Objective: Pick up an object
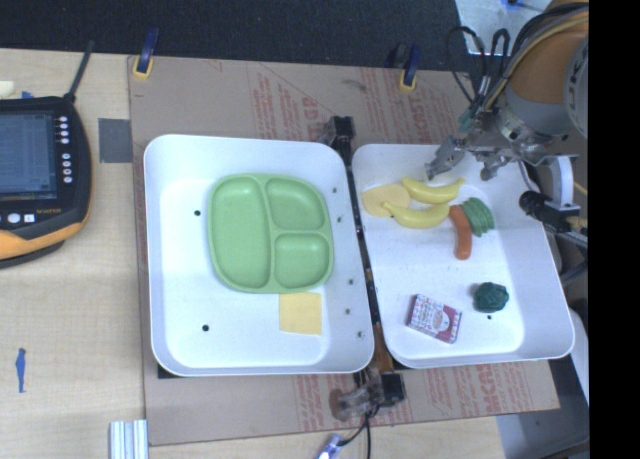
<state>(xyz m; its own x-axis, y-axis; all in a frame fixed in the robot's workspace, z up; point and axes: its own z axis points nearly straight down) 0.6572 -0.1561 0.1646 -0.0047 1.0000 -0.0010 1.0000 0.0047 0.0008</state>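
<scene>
Camera view, looking down at a slant. We note two shallow white bins side by side at mid-frame: the left bin [165, 247] and the right bin [535, 297].

Left bin: a pale green divided plate [268, 232] with three compartments sits at its centre; a flat yellow square [301, 313], cheese-like, lies just below the plate's lower right corner.

Right bin: we count several small things. Two yellow bananas [428, 201] lie curved, one above the other, in the upper part, touching or nearly so. A flat pale yellow piece [376, 198] lies partly beneath their left ends. Just right of them an orange-red sausage [461, 231] runs roughly top to bottom, with a green ridged piece [478, 214] against its upper right. A dark green lump [491, 296] rests lower right; a small red and white packet [434, 318] lies lower centre.

The arm [545, 57] enters from the upper right of the frame. Its gripper [470, 157] hangs over the upper edge of the right bin, just above the bananas, fingers spread apart with nothing between them.

At left frame edge, a black and orange handheld pendant [35, 177] rests on the bench.
</scene>
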